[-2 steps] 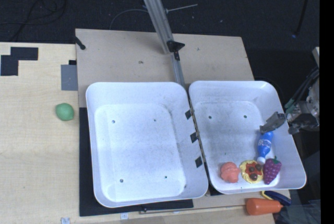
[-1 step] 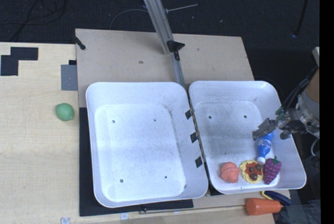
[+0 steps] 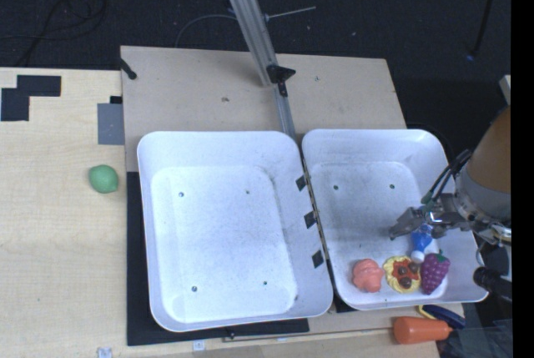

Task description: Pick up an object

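- Leftmost, a small green ball (image 3: 103,179) lies on the pale wood of the worktop (image 3: 50,223), well apart from both bins and just beyond the left bin's left rim.
- Next comes the left bin (image 3: 154,149), a shallow white tray on a black mat; its floor is speckled grey.
- Behind the bins, a grey metal rail (image 3: 249,18) slants from the far edge of the tan board down toward the seam where the two bins meet.
- Three small black clips (image 3: 309,219) sit along that seam, one below another.
- Then the right bin (image 3: 367,141), touching the left one along its side; its things are gathered in the near right corner.
- A pinkish-orange lump (image 3: 365,274) lies against the near wall of the right bin.
- Just beside it, to the right, lies a yellow piece with red and dark spots (image 3: 403,274).
- A small blue and white object (image 3: 421,243) sits just behind the yellow piece, directly under the hand.
- A purple bunch of toy grapes (image 3: 435,271) lies at the right of the row, touching the yellow piece.
- The hand (image 3: 415,224) hangs low over that corner, above the blue and white object; its dark fingers blur together, so I cannot tell whether they are apart or closed, nor whether they grip anything.
- Outside the right bin, by the near edge of the worktop, lies an orange toy carrot (image 3: 420,329).
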`<state>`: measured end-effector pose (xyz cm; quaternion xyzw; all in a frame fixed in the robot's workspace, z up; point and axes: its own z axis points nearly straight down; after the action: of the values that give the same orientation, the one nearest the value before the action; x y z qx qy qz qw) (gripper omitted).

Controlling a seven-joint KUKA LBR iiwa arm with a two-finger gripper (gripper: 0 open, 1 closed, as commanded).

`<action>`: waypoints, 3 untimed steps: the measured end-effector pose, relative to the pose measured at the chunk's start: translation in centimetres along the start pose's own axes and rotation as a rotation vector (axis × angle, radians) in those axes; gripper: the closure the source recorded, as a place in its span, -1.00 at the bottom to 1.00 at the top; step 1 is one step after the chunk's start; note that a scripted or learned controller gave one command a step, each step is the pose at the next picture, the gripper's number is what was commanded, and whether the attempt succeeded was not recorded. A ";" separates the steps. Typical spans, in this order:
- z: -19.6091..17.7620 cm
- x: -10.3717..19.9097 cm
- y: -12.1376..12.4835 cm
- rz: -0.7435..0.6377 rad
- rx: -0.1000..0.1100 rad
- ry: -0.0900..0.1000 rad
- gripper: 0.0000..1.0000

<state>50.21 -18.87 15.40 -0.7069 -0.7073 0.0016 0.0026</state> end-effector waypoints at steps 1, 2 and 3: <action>4.0 -0.3 0.2 0.000 -0.007 -0.002 -1.00; 3.1 -0.4 0.1 0.003 -0.005 -0.002 1.00; -2.0 0.6 0.1 0.000 -0.009 -0.002 1.00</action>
<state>50.31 -18.25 17.36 -0.7069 -0.7073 -0.0010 -0.0015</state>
